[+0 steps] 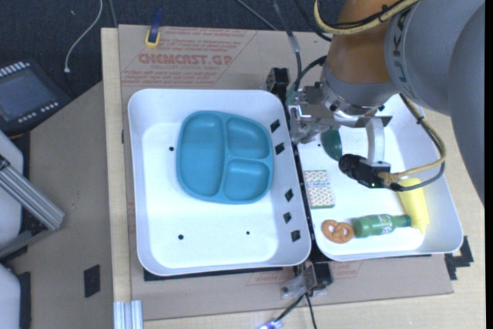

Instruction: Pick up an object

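One fixed camera is looking down at a slant — taking in both white bins (pixel 146 166) from moderately near.

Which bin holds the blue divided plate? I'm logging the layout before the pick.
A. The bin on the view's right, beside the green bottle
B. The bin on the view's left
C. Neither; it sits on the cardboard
B: the blue divided plate lies flat inside the left bin, while the green bottle lies in the right bin.

Blue divided plate (pixel 224 156) in left bin (pixel 146 181); hand (pixel 333 141) over right bin (pixel 439 231)
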Controlling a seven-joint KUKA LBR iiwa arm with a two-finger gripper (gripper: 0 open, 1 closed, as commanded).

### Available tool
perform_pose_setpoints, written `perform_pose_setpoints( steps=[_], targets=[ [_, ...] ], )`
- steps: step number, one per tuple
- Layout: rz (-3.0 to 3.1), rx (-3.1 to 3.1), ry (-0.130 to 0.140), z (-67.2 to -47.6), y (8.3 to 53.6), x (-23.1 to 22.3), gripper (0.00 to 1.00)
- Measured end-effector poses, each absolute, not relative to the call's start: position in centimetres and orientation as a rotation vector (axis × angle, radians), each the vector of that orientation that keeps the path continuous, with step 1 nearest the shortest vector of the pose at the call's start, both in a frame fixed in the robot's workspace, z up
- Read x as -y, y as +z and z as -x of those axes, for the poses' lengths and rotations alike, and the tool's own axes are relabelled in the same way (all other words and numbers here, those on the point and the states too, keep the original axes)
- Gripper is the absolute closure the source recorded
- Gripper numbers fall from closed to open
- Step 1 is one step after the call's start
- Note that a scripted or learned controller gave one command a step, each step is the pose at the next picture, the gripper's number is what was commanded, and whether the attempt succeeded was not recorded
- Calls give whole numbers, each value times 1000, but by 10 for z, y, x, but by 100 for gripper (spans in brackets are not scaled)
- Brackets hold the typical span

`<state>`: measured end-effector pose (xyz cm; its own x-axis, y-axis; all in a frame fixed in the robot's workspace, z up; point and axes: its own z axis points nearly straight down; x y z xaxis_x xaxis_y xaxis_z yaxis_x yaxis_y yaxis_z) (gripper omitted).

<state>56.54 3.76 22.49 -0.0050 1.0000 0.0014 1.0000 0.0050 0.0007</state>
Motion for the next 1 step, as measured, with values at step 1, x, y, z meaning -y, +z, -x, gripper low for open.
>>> perform_pose_setpoints(
  steps=[1],
  targets=[
    [2216,2228,-6,-591,235,-88,100]
  ],
)
